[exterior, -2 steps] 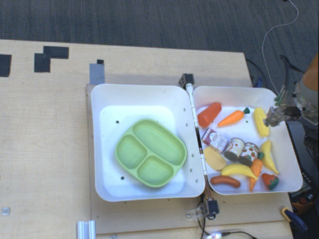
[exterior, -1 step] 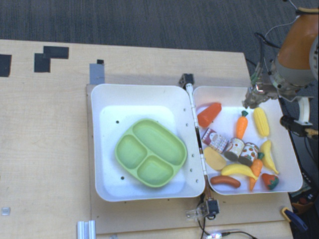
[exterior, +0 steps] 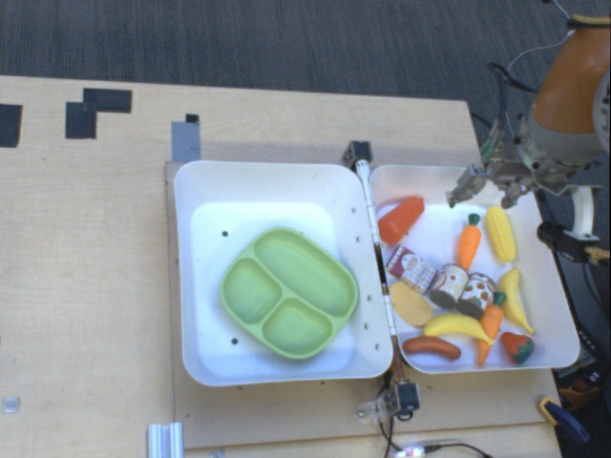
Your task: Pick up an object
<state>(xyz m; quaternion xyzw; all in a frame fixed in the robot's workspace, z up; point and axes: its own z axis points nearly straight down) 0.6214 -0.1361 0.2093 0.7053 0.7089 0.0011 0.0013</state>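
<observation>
Pale wooden bench [exterior: 86, 284] lay under grey carpet-like flooring along the top of the view, with dark rectangular marks near its upper left corner. Two shallow white bins sat side by side, touching along a central divider.

Left bin [exterior: 205, 351]: held one light green divided plate [exterior: 289, 293], three compartments, lying flat and slightly turned.

Right bin [exterior: 558, 337]: held a cluster of toy foods.
- Red pepper piece [exterior: 401, 218], upper left, near the divider.
- Carrot [exterior: 468, 242], orange with green top, upright in the view, just beside the corn.
- Corn cob [exterior: 500, 234], yellow, upper right of the cluster.
- Small packet with dark red label [exterior: 412, 269], centre left.
- Two small cans [exterior: 463, 289], lying together at the middle.
- Pale yellow round slice [exterior: 410, 305], beside the divider.
- Banana [exterior: 458, 327], lying across the lower part; a second banana [exterior: 516, 299] stood along the right side.
- Sausage [exterior: 431, 347], reddish brown, at the front edge.
- Second small carrot [exterior: 489, 327], and a red and green piece [exterior: 516, 346] at lower right.

Arm: grey with an orange band, entered from the right. Gripper [exterior: 489, 187] hovered over the rear edge of the right bin, above the carrot and corn; fingers spread apart, nothing between them. All items lay in the bins, none lifted.
</observation>
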